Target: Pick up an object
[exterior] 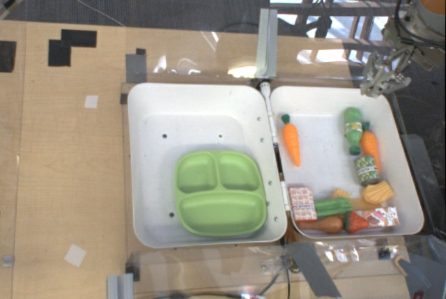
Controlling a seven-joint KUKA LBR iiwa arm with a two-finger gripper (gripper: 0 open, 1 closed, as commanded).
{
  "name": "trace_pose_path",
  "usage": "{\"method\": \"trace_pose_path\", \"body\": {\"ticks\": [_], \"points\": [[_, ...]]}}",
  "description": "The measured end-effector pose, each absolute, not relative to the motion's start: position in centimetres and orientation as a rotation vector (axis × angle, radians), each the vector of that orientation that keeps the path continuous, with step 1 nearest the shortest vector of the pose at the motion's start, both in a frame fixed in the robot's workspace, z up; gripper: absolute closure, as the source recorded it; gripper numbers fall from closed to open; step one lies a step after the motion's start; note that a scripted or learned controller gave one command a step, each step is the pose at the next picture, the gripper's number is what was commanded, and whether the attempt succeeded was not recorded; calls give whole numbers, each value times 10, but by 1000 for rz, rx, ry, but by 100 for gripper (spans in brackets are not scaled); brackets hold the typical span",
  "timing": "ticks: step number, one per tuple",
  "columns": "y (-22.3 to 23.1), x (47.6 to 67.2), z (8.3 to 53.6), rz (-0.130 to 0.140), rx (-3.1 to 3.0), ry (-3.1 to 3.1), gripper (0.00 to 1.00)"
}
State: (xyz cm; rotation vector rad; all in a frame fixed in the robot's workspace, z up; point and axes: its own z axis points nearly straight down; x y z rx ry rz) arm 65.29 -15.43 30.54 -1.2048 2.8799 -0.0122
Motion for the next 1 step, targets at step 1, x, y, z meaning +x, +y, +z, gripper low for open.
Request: {"method": "trace_pose_path", "body": {"ticks": [1], "points": [[-153, 655, 320, -19, -1199, 2871, 100]]}}
